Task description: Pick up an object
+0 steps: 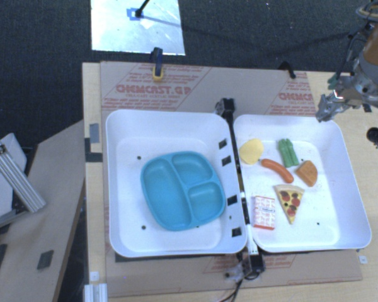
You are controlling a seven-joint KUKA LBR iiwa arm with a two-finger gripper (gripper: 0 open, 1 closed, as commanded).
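Right bin (pixel 346 168): toy foods are laid out, including a triangular pizza slice (pixel 290 201) and glossy sausage (pixel 276 168). The gripper (pixel 327 109) is poised above the far rim; finger state cannot be told.

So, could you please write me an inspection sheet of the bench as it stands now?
Surface: two white bins; left bin, right bin.
Job's things: right bin holds yellow disc, green vegetable, sausage, brown piece, pizza slice, red-and-white packet.
Clutter: blue divided tray in left bin.
Grippers: gripper above the right bin's far right corner, holding nothing.
Cables: black cable at near edge.
Surroundings: dark carpet, shiny sheet.
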